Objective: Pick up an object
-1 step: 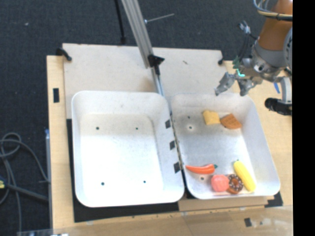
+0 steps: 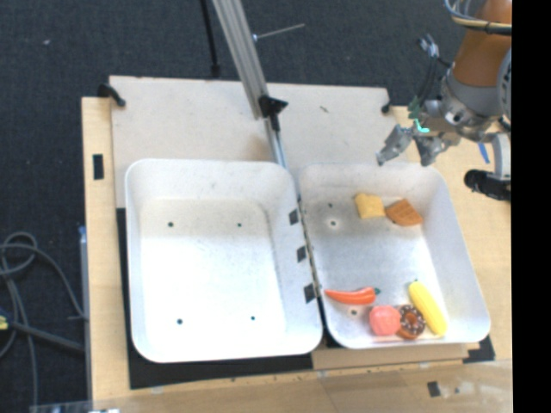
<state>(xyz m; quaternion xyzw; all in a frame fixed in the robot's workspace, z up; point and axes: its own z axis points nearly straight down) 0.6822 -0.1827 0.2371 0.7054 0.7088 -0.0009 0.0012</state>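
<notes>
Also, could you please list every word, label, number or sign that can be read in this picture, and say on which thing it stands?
No text can be read in this view.
The two white bins, the toy foods and the bench carry no visible print.
The gripper shows a small green spot near its wrist, too small to tell if it is a mark or a light.

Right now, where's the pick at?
Nothing is picked yet. The gripper is open and holds nothing, hovering above the right bin's far rim. The yellow block and brown piece lie nearest it. Descent, grasp and lift remain.
</notes>
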